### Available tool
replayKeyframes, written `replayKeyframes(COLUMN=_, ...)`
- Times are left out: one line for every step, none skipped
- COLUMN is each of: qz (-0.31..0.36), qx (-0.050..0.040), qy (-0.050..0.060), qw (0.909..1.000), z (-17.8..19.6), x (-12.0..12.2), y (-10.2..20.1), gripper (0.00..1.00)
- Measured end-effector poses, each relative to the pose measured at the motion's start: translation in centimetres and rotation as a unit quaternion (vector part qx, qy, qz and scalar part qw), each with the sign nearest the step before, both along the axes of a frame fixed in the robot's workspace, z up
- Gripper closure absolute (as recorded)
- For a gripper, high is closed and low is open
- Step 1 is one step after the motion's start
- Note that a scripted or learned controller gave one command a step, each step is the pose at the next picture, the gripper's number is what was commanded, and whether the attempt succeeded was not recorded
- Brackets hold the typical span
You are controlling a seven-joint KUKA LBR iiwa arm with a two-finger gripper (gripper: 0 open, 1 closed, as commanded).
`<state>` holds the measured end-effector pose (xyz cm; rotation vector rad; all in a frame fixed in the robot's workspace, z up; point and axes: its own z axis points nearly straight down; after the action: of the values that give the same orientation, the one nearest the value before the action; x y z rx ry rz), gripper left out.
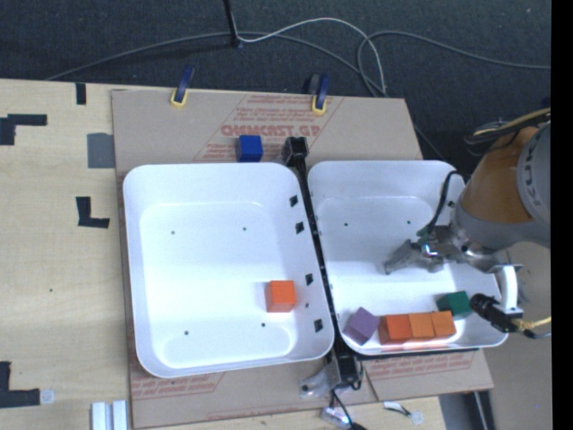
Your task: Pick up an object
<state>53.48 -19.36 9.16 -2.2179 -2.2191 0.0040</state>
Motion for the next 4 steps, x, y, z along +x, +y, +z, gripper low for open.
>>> replayKeyframes(qz=0.000, qx=-0.0004, qy=-0.002, qw=1.0000, z=1.2, x=0.1, y=0.0, gripper=1.00)
replayKeyframes(qz=0.000, qx=-0.0009, qy=-0.004, qw=1.0000, z=6.0, x=1.1, y=0.1, gripper=1.00)
replayKeyframes(qz=0.000, qx=-0.0009, qy=-0.004, qw=1.0000, z=10.3, x=1.4, y=0.6, gripper=1.00)
replayKeyframes(qz=0.000, qx=-0.0011, qy=-0.004, qw=1.0000, z=16.5, x=1.6, y=0.9, gripper=1.00)
